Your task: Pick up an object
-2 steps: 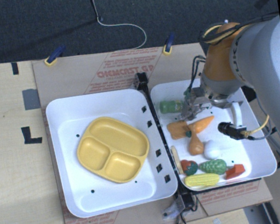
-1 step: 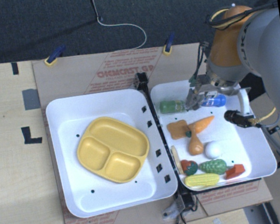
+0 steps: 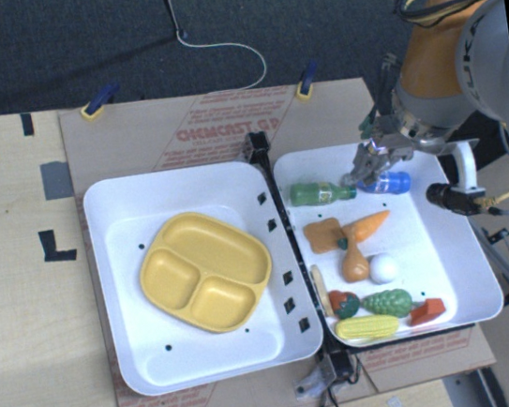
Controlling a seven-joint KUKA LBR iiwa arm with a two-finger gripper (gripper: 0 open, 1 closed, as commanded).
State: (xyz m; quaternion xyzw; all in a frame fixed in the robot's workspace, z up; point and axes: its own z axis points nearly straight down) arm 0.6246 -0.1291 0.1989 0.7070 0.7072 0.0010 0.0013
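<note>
My gripper point(image 3: 366, 168) hangs low over the back of the right bin point(image 3: 462, 257), between a green bottle point(image 3: 319, 194) on its left and a blue bottle point(image 3: 394, 184) on its right. It stands close above both, and I cannot tell whether it touches either. In front of them lie a brown toast piece point(image 3: 322, 233) and an orange carrot point(image 3: 369, 224). Nearer the front are a brown drumstick point(image 3: 355, 264) and a white egg point(image 3: 384, 269).
Along the right bin's front wall lie a strawberry point(image 3: 344, 304), a green vegetable point(image 3: 387, 302), a yellow corn cob point(image 3: 367, 327) and a red pepper piece point(image 3: 427, 311). The left bin point(image 3: 122, 265) holds a yellow divided plate point(image 3: 206, 270). The arm's grey body crosses the right bin's far right corner.
</note>
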